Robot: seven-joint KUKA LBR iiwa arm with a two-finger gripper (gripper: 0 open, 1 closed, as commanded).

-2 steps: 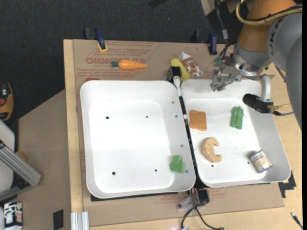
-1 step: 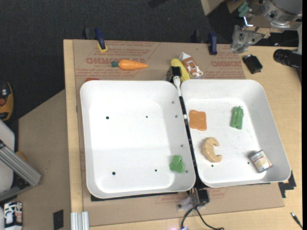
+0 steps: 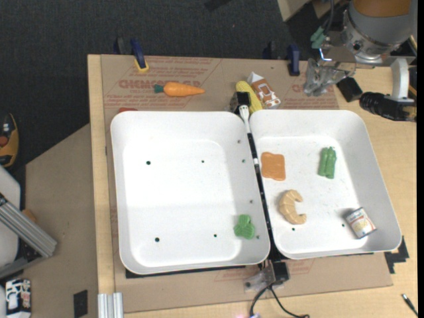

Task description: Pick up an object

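Note:
My gripper (image 3: 319, 85) hangs above the bench just beyond the far edge of the right bin (image 3: 371, 144), with nothing between its fingers. The right bin holds an orange slab (image 3: 273, 165), a green pickle-like piece (image 3: 327, 162), a tan croissant (image 3: 292, 206) and a small silver can (image 3: 360, 222). A green broccoli piece (image 3: 244, 226) lies at the near right corner of the left bin (image 3: 132, 177).
Outside the bins on the cardboard lie a toy carrot (image 3: 177, 89) at the back, and a yellow banana (image 3: 246, 95) with a small orange-and-white packet (image 3: 265, 93) near the bins' shared far corner. Blue clamps (image 3: 139, 55) hold the board's far edge.

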